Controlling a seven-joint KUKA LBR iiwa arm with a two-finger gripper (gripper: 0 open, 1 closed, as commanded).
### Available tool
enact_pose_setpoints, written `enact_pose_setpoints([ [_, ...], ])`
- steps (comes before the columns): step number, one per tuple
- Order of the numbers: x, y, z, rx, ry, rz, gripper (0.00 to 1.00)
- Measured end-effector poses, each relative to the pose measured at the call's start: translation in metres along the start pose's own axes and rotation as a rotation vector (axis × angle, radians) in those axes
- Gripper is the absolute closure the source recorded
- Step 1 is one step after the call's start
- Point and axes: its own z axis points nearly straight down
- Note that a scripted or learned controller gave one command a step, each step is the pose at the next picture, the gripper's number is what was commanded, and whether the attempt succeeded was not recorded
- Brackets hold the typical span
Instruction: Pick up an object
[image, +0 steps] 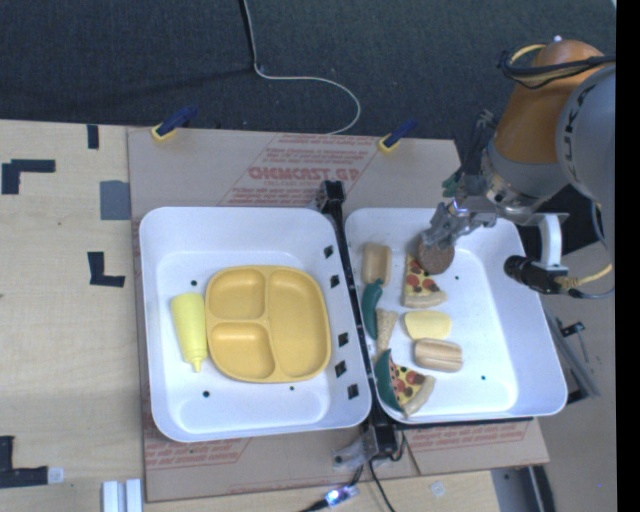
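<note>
Right now my gripper (436, 252) hovers at the upper pizza slice (421, 284) in the right bin (520, 385) — whether it's holding anything I cannot tell — and that slice looks light, stiff, slick plastic, so I'd pinch its straight sides.

Bench (60, 300): light wood top with dark markings. Brown cardboard sheet (290, 170) lies on it, held by two blue-and-yellow clamps (173, 122). Two white bins (160, 300) sit side by side on the cardboard.

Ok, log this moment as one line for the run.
gripper: low in right bin | above pizza slice | grasp: unconfirmed | left bin: yellow tray, bottle
</note>
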Motion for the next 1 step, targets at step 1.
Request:
enact_pose_setpoints([
  [1,0.0605,0.002,0.0046,0.0,0.0,-0.001,1.0],
])
